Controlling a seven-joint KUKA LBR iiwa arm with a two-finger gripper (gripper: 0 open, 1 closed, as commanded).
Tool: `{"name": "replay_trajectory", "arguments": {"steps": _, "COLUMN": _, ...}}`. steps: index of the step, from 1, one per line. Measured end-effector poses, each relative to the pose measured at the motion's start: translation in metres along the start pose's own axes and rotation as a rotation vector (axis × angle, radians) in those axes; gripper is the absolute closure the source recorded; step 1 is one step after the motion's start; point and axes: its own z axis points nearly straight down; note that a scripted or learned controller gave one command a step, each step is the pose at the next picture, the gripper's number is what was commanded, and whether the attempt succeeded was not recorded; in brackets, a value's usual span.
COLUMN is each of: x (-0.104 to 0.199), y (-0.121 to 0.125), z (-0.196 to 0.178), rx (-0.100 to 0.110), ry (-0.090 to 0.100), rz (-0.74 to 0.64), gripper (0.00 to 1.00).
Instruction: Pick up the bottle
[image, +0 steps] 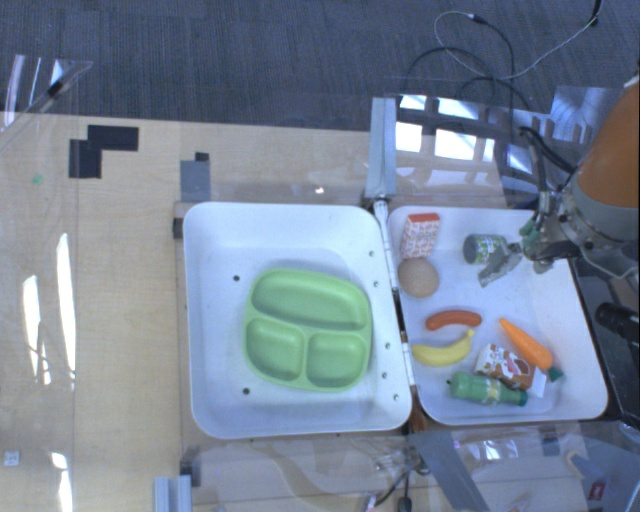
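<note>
Gripper far from its target
The grey two-finger gripper (503, 262), fingers spread and empty, hangs beside the small green can (483, 247); the green plastic bottle (487, 390) lies lower right, crowded by neighbours, risking a wrong grab.

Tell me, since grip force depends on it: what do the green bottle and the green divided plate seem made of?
The small green bottle with a printed label looks like glossy plastic, judging by its sheen. The pale green three-compartment plate looks like matte moulded plastic: uniform colour, soft rounded edges. Neither is certain.
</note>
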Motion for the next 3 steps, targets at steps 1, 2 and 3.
{"name": "replay_trajectory", "arguments": {"steps": 1, "x": 0.0, "y": 0.003, "z": -0.011, "rx": -0.009, "ry": -0.004, "rz": -0.004, "gripper": 1.0}}
{"name": "replay_trajectory", "arguments": {"steps": 2, "x": 0.0, "y": 0.003, "z": -0.011, "rx": -0.009, "ry": -0.004, "rz": -0.004, "gripper": 0.0}}
{"name": "replay_trajectory", "arguments": {"steps": 3, "x": -0.027, "y": -0.064, "z": 0.075, "rx": 0.007, "ry": 0.004, "rz": -0.099, "gripper": 0.0}}
